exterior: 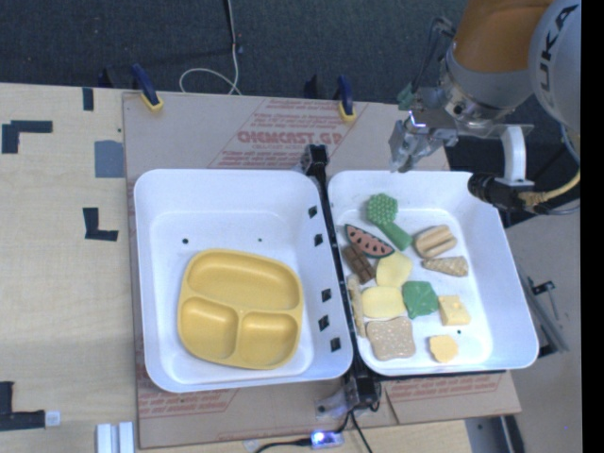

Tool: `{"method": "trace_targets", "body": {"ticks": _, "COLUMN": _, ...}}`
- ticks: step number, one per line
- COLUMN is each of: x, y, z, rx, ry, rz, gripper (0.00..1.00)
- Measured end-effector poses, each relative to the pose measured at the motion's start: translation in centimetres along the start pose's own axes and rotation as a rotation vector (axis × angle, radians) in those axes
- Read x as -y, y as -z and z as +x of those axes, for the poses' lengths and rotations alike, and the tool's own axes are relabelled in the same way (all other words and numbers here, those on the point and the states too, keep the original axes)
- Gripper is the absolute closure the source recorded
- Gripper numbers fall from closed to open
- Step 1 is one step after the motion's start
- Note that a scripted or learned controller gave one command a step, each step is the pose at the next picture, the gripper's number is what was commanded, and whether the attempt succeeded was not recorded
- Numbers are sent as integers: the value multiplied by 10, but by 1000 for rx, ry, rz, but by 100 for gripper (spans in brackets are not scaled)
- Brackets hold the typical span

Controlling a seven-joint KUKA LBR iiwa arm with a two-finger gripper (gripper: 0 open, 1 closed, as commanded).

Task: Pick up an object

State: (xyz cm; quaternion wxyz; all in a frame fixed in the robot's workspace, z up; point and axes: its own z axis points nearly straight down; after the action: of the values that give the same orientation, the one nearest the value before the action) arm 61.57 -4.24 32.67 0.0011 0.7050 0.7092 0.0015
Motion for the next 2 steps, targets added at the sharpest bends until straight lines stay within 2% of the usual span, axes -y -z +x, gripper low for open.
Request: {"method": "trace_targets", "body": {"ticks": 2, "x": 0, "y": 15, "z": -1, "rx": 1, "ry": 0, "rz": 8, "gripper": 100}}
